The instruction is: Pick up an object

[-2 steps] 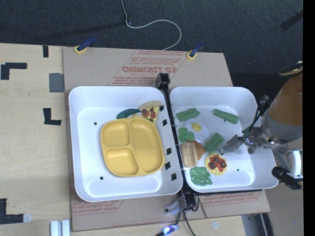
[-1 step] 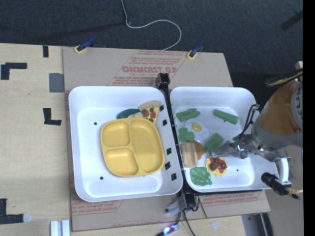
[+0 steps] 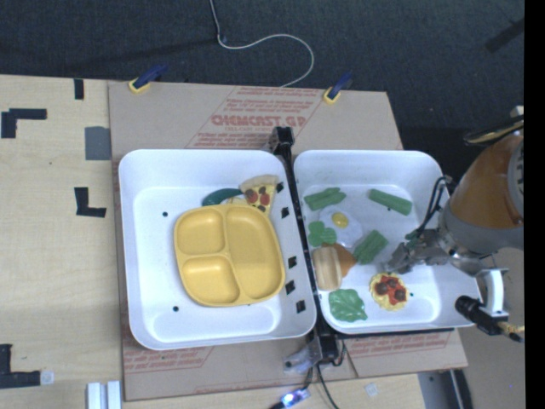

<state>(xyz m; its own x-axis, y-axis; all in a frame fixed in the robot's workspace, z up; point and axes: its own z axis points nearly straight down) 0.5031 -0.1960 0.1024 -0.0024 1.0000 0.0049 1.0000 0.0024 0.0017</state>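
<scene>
The right bin (image 3: 426, 170) holds several toy foods. A small round pizza (image 3: 390, 290) with red topping lies near its front. A green leaf (image 3: 347, 305), a brown bread piece (image 3: 328, 264), a fried egg (image 3: 339, 222) and three green pieces (image 3: 324, 198) (image 3: 390, 201) (image 3: 370, 246) lie around it. My gripper (image 3: 406, 259) reaches in from the right and hangs low over the bin, just above and right of the round pizza, beside the nearest green piece. Nothing shows in its grasp.
In the left bin (image 3: 136, 228) sits a yellow divided plate (image 3: 228, 255), with a pizza slice (image 3: 261, 192) and a dark green item (image 3: 221, 198) behind it. Black clips (image 3: 282, 139) join the bins along the middle wall. The arm's grey and orange body (image 3: 490, 203) overhangs the right bin's edge.
</scene>
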